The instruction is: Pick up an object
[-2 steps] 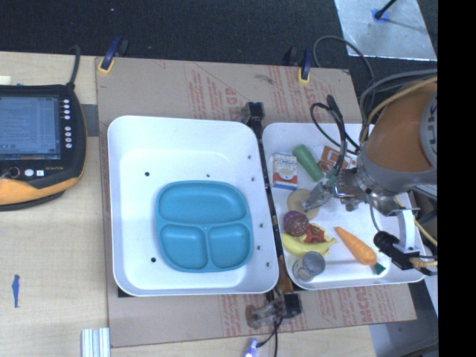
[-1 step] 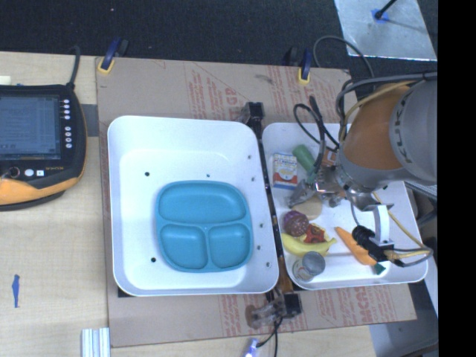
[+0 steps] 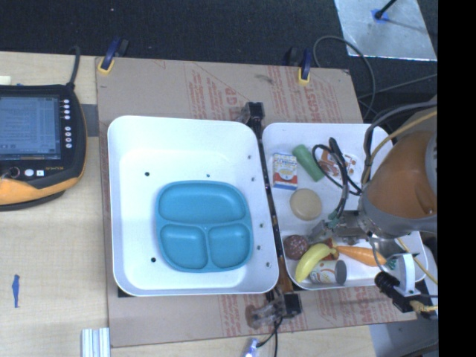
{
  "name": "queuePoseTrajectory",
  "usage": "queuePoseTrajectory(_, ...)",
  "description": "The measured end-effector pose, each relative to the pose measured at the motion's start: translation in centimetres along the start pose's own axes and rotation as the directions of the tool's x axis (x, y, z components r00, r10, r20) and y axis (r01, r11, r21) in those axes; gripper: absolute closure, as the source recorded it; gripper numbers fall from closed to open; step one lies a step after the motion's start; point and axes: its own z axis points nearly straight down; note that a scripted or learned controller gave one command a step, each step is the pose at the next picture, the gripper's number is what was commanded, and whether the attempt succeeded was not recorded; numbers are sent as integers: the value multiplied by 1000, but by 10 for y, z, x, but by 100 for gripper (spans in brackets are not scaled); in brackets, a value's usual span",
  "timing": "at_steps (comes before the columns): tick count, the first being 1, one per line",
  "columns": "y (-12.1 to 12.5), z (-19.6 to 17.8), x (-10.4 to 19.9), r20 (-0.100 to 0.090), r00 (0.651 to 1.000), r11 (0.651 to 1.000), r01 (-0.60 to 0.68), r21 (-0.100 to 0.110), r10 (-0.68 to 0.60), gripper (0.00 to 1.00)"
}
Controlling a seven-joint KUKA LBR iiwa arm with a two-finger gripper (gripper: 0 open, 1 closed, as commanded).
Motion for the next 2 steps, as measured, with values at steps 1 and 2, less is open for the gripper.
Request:
queuePoseTrajectory(1, 2, -12, -1, 2, 1000, 1000, 7, -4, -7, 100)
queuePoseTrajectory(2, 5, -101, 43, -1, 1000, 1000, 0, -3, 0, 100)
